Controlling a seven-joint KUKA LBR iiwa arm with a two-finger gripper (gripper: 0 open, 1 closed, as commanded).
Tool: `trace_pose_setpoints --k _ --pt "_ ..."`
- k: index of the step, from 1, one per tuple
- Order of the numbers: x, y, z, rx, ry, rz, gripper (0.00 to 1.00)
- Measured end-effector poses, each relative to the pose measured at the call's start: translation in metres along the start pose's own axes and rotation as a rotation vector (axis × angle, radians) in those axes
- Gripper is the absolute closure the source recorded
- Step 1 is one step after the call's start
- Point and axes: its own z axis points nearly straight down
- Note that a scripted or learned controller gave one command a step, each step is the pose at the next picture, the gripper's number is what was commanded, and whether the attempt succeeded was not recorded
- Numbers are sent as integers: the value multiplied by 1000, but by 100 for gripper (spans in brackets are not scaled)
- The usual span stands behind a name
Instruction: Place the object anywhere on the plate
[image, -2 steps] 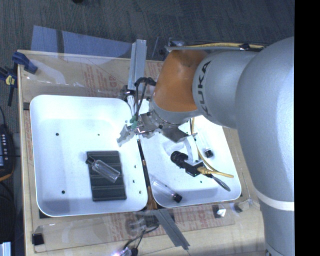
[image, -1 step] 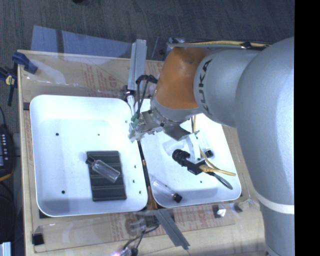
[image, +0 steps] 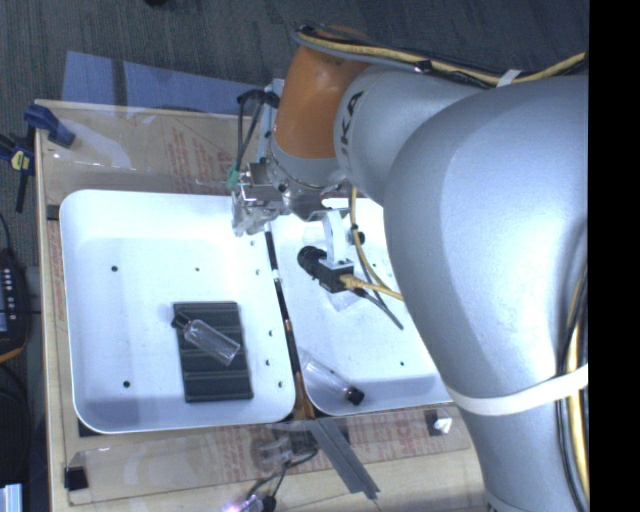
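Note:
A dark ribbed rectangular plate (image: 216, 378) lies in the left white bin (image: 110, 300), towards its front right. A small clear vial (image: 210, 338) with a dark cap lies tilted across the plate's upper half. A second clear vial (image: 332, 384) with a dark cap rests near the front edge of the right bin (image: 400, 375). My gripper (image: 250, 213) hangs over the far end of the wall between the two bins, well behind the plate and apart from both vials. Nothing shows in its grasp.
The big grey arm with its orange band (image: 310, 100) covers most of the right bin. A black fitting with cables (image: 328, 270) hangs under the wrist. Blue clamps (image: 45, 125) sit at the bench's far left corner.

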Motion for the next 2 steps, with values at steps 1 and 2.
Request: trace_pose_setpoints --k 1,2 --pt "24 16 -9 0 1 608 100" --pt "30 16 0 1 1 848 100"
